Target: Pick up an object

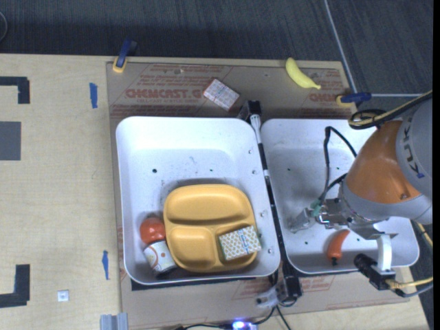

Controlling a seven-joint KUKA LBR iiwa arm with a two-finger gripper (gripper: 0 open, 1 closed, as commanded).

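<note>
Right white bin (302, 136): end effector (306, 218) low over its floor.

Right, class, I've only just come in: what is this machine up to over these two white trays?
A grey robot arm with an orange band reaches from the right into the right white bin. Its gripper sits low over the bin floor, beside a small orange carrot-shaped object that lies loose there. The left white bin holds a yellow divided plastic tray with a small patterned box in it, and a red and white object beside it. Nothing visibly held yet.
</note>
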